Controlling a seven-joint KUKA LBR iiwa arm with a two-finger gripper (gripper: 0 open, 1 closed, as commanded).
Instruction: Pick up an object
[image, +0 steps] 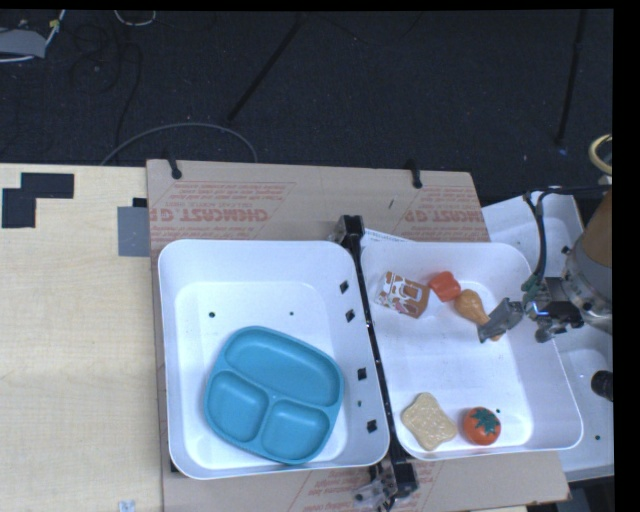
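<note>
In the right bin (500, 385) lie several small items. A brown-and-white packet (403, 294) sits near the back left, with a red piece (444, 286) and an orange piece (472, 305) beside it. A beige bread slice (428, 421) and a red tomato (481, 426) rest near the front wall. My gripper (521, 328) hangs over the right side of this bin, just right of the orange piece. It is open, with nothing between its fingers. One grey fingertip (495, 326) is close to the orange piece.
The left bin (190, 300) holds a blue divided plate (273, 394). A black divider (362, 340) runs between the bins. Cardboard (300, 205) lies under both bins, and the wooden bench (70, 330) extends to the left. Cables trail behind the arm at right.
</note>
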